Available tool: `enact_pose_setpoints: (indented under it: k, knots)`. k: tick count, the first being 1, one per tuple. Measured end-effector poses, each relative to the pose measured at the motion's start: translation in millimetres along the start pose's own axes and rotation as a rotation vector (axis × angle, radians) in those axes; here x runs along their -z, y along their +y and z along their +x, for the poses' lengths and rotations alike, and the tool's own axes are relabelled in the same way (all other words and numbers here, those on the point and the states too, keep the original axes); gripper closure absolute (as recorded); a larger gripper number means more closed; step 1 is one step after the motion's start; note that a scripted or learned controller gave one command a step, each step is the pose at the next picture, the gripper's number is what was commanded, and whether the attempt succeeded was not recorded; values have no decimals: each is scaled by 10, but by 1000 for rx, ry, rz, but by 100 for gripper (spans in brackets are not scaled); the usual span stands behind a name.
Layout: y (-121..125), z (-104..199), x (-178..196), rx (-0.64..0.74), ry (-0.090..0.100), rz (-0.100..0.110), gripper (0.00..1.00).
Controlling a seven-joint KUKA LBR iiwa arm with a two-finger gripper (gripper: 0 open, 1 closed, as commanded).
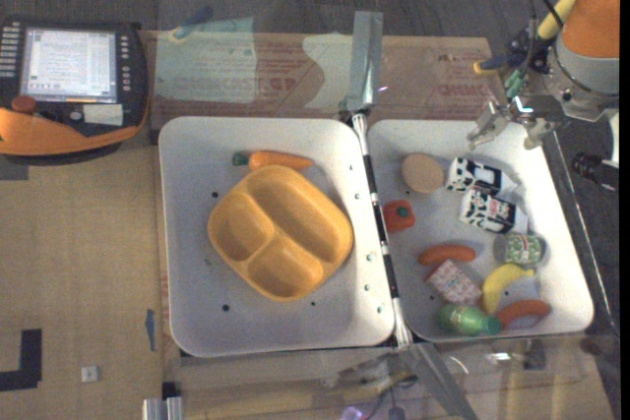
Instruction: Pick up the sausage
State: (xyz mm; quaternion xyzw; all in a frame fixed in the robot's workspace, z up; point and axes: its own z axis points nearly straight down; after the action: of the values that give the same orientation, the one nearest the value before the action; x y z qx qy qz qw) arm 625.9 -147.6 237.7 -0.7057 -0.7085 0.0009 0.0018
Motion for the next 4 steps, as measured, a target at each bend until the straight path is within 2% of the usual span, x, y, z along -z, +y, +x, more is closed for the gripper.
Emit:
enact_pose_setpoints:
  k: [1, 2, 4]
  knots:
    - [-265, 308, -1274, 185, -1, -4, 0]
    - [-529, 463, -1487, 358, -11, -17, 0]
    - [-530, 462, -1489, 358, -11, -17, 0]
